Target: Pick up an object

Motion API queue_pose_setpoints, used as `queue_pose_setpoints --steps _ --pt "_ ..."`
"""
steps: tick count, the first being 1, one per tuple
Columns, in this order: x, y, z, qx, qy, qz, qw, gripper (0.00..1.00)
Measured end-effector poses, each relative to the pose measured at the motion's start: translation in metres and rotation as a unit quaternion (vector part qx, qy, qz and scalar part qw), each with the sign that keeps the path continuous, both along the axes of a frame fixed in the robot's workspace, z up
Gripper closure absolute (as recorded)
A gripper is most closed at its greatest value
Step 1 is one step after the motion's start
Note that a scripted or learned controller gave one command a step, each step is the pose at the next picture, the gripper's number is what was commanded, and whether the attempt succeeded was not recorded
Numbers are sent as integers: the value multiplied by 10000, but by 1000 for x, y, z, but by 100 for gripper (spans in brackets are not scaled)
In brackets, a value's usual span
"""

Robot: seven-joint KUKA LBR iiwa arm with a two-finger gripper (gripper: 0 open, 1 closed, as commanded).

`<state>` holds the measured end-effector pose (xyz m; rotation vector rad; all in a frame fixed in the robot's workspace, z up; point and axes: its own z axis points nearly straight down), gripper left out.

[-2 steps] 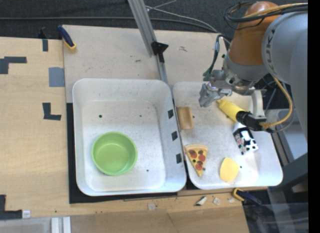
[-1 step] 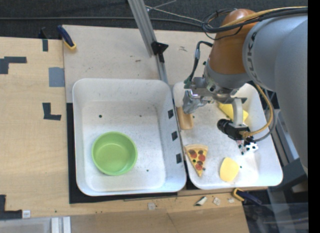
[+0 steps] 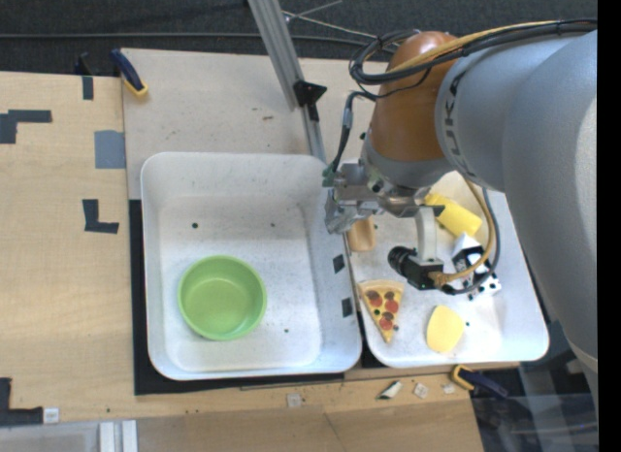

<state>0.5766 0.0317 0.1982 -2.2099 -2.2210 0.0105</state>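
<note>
- As the gripper (image 3: 351, 219) is seen from above and is masked by the wrist, it cannot be told whether it is open or closed.
- The gripper is held low over the left edge of the right bin (image 3: 519, 329), beside the wall shared by the two bins.
- A tan block (image 3: 362, 238) is seen directly below the gripper, touching it or very nearly so. This block is judged to be the thing aimed at. Whether it is gripped cannot be told.
- Progress is judged as follows: the approach has been made, but a lift is not shown, as the block sits low at the bin floor. A secure grip and the lift are left to be done.
- Count, right bin: one tan block; one pizza slice (image 3: 381, 306) near the front; one yellow block (image 3: 457, 217) towards the back; one rounded yellow piece (image 3: 444, 330) beside the pizza slice; one small white piece with black spots (image 3: 490, 285), too small to be identified.
- Count, left bin (image 3: 243, 198): one green bowl (image 3: 222, 297), upright, at the front left, well apart from the gripper.
- Two bins are counted in all.
</note>
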Motion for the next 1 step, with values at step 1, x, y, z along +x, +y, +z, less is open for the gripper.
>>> queue_pose_setpoints --steps 1 --pt "-12 50 -1 5 6 10 10000 100"
